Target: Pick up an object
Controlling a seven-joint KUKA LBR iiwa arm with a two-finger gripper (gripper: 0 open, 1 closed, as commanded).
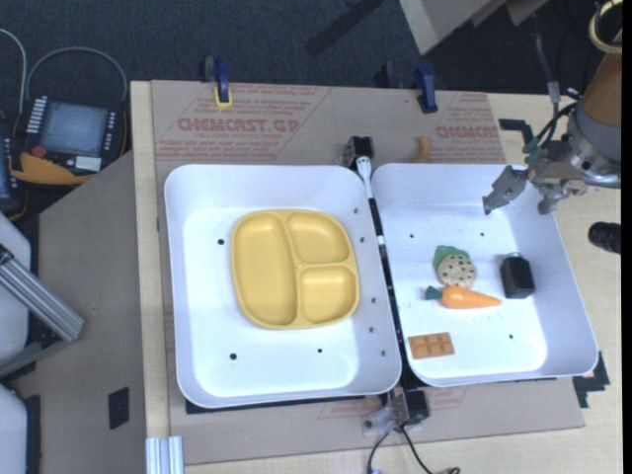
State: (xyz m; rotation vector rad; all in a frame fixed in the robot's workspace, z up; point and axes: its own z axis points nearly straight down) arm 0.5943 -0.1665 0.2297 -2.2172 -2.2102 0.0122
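Above right bin's point(553, 255) far corner: gripper point(521, 194) spread open, empty. Risk: carrot point(472, 299), cookie point(455, 270) touching; descent may nudge both, miss.

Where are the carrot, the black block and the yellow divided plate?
Orange toy carrot point(470, 299), camera view, middle of its body.
Small black block point(516, 276), camera view, top face.
Yellow three-compartment plastic plate point(259, 267), camera view, floor of its largest compartment.

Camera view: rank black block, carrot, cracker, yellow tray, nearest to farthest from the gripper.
From the gripper, above the right bin's far right:
1. black block, right side
2. carrot, bin middle
3. cracker, near-left corner
4. yellow tray, left bin
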